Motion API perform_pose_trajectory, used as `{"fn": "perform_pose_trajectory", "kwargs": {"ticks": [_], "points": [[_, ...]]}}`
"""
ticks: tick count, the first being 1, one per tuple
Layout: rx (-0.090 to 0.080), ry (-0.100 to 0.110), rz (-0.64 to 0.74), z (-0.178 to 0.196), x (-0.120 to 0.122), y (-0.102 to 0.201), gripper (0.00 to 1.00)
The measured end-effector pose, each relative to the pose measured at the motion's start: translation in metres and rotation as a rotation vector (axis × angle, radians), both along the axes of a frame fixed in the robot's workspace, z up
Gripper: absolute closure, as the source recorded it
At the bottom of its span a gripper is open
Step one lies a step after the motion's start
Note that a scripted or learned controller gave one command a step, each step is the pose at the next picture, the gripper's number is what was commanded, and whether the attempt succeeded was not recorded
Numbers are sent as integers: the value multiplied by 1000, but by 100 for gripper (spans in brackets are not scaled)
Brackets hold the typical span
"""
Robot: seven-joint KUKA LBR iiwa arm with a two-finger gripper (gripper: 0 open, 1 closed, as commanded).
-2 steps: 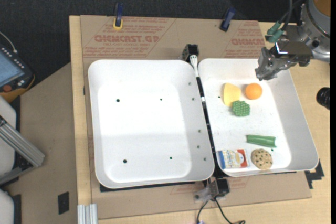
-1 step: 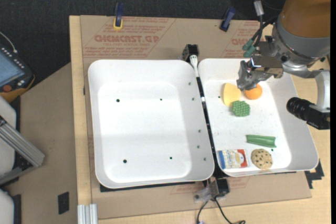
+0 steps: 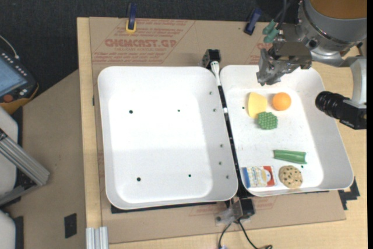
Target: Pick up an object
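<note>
- Tool (image 3: 269, 77) hangs over the far end of the right bin (image 3: 326, 181), just above the yellow wedge (image 3: 256, 104); nothing sits between its tips, and whether they are parted or closed I cannot tell.
- Yellow wedge, orange ball (image 3: 281, 101) and green bumpy ball (image 3: 267, 121) cluster near it, touching or nearly so; crowding likely makes a clean grip harder.
- Green stick (image 3: 289, 155), cookie (image 3: 290, 176) and small red-and-white packet (image 3: 257, 176) lie apart toward the near end; easier targets, by my judgement.
- Left bin (image 3: 116, 143) lies alongside; both bins rest on a cardboard sheet (image 3: 145, 38) over the surface.
</note>
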State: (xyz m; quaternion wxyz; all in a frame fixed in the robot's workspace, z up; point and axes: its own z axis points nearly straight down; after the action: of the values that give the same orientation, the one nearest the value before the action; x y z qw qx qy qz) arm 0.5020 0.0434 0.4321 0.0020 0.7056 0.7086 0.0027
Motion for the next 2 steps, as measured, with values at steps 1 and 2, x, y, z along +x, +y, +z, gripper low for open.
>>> {"fn": "perform_pose_trajectory", "kwargs": {"ticks": [1, 2], "points": [[-1, 9, -1, -16, 15, 31, 100], [-2, 13, -6, -70, 39, 25, 100]]}}
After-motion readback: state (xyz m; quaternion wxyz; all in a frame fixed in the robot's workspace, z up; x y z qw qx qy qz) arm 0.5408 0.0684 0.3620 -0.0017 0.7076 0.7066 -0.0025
